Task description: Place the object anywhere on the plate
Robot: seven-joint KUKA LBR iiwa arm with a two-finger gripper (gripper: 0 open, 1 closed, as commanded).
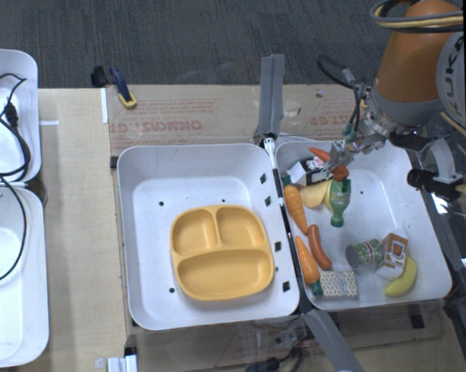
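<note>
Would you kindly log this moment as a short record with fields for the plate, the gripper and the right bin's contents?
plate: yellow divided plate, nothing on it, in the left bin
gripper: gripper low over the right bin, at its far left corner
nearest item: green bottle
other contents: carrots, banana, can

Red printed lettering, upside down from here, on the cardboard sheet (186, 114) lying on my counter behind the bins, letters too blurred to spell, dark letters "UK" on my arm casing (453, 68)
</note>
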